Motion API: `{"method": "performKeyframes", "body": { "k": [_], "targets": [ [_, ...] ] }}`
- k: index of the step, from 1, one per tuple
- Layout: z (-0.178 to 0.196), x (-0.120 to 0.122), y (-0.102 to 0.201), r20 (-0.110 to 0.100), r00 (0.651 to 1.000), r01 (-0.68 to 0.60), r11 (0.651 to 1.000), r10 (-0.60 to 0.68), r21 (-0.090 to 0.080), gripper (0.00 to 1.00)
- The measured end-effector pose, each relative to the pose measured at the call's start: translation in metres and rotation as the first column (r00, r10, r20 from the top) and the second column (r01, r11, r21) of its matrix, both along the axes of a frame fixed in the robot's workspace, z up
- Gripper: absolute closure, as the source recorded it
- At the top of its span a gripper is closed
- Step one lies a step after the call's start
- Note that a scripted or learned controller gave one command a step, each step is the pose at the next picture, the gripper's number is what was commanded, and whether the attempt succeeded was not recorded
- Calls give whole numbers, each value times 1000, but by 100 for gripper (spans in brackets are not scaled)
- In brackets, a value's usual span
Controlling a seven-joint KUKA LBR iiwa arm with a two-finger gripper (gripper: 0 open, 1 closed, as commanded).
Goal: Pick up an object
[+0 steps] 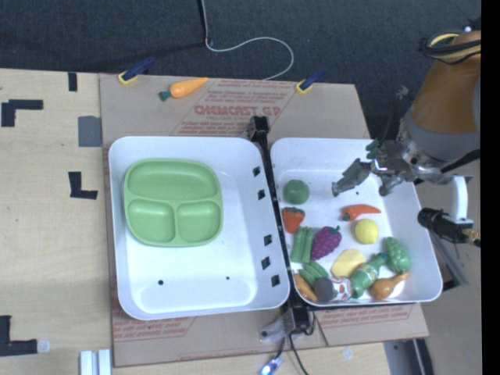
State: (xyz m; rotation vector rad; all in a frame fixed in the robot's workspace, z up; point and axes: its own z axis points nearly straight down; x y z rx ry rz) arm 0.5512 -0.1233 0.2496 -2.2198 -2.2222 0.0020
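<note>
Pincer [348,182] hung open over the right bin [328,153]; I figured dropping straight onto the lone green ball [296,191] was safest.

Two shallow white bins sit side by side, a left bin [133,287] and a right bin [320,156]. The left bin holds one green divided plate [173,201]. The right bin holds roughly a dozen toy foods, including one green ball [296,191], one strawberry [292,219], one red pepper [361,210], one lemon [366,230], one bunch of purple grapes [326,241] and one broccoli [397,255]; the heap at the near edge is too crowded to count exactly. One toy carrot [183,89] lies on the cardboard behind the bins, with two clips, one yellow-and-blue [136,70] and one blue [310,80].
</note>
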Motion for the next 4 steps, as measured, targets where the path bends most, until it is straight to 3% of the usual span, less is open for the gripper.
{"method": "performKeyframes", "body": {
  "k": [1,2,3,4],
  "targets": [
    [126,-7,75,14,1000,-10,1000,10,2,0],
    [127,-8,71,0,1000,-3,1000,3,0,100],
    [176,-18,145,5,1000,-9,1000,9,3,100],
    [196,-53,192,2,1000,-6,1000,6,2,100]
  ]
}}
